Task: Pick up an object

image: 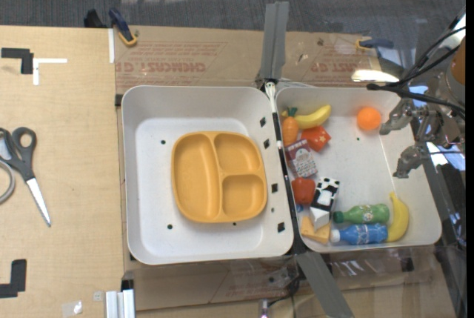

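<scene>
Your gripper (404, 142) hangs over the right bin's (370, 183) far right side, fingers spread wide and holding nothing. Just left of it you see an orange ball (368, 118), round, plain and bright, lying alone.

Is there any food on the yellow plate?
No, the yellow plate in the left bin has nothing in its three compartments; the toy food lies in the right bin.

The hand (404, 140) hangs at the right, fingers spread, holding nothing.
</scene>
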